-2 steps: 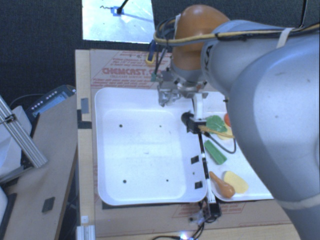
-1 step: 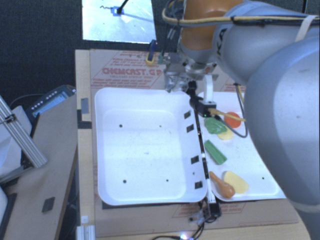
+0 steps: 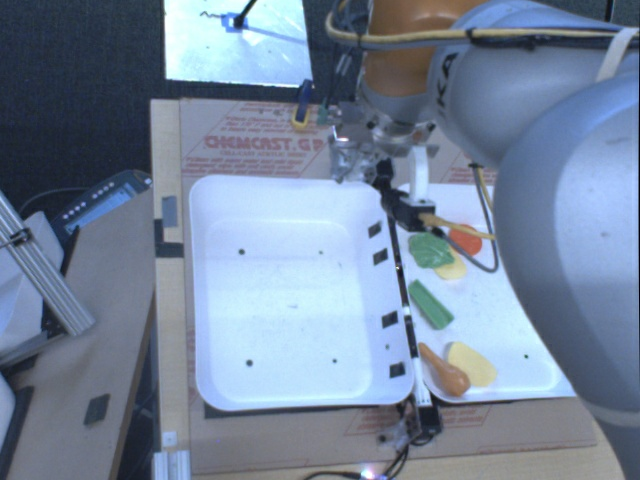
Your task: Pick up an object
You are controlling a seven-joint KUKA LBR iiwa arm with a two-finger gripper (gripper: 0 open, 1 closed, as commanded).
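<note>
The right bin (image 3: 520, 368) holds several small objects. A leafy green piece (image 3: 431, 250) lies near its far left corner, with an orange-red piece (image 3: 466, 238) and a pale yellow piece (image 3: 452, 270) beside it. Further forward are a green block (image 3: 431, 305), a brown pear-shaped object (image 3: 446, 369) and a yellow piece (image 3: 474, 365). My gripper (image 3: 352, 160) hangs over the far edge of the bins, near the divider, above and behind these objects. Nothing can be seen held in it.
The left bin (image 3: 290, 298) sits beside the right one, with a row of black clips (image 3: 388, 318) along the shared wall. The grey arm covers the right side of the right bin. A printed cardboard sheet (image 3: 250, 140) lies under both bins.
</note>
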